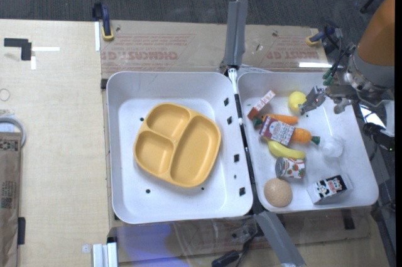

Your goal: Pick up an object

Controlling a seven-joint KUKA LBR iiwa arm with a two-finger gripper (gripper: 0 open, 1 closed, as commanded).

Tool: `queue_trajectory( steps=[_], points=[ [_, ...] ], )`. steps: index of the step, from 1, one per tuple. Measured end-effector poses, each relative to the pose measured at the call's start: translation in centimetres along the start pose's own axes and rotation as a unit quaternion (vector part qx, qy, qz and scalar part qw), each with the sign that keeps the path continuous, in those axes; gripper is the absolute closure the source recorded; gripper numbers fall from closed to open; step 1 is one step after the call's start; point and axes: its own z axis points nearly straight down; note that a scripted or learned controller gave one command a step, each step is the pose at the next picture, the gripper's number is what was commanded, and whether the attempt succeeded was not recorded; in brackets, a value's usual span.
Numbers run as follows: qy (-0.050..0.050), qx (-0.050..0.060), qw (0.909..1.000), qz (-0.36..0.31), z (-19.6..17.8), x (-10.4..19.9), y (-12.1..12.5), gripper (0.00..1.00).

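The right bin [367,152] holds several small items: a yellow lemon [296,98], a red and white packet [261,103], a red carton [277,130] lying over an orange carrot [302,134], a banana [286,150], a can [290,167], a brown round roll [277,191] and a black and white milk carton [330,187]. My gripper [326,102] hangs over the bin's far right part, just right of the lemon. It is open, with nothing between its fingers [311,101].
The left bin [119,134] bears a yellow divided plate [178,144]. A clear plastic piece [331,146] lies near the right bin's right wall. A grey divider post [235,33] stands behind the bins. Cardboard covers the bench behind them.
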Motion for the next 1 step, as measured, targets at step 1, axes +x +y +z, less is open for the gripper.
queue_trajectory(
  steps=[1],
  points=[
    [0.000, -0.001, 0.9995, 0.031, 1.61, 1.07, 2.91, 0.00]
  ],
)
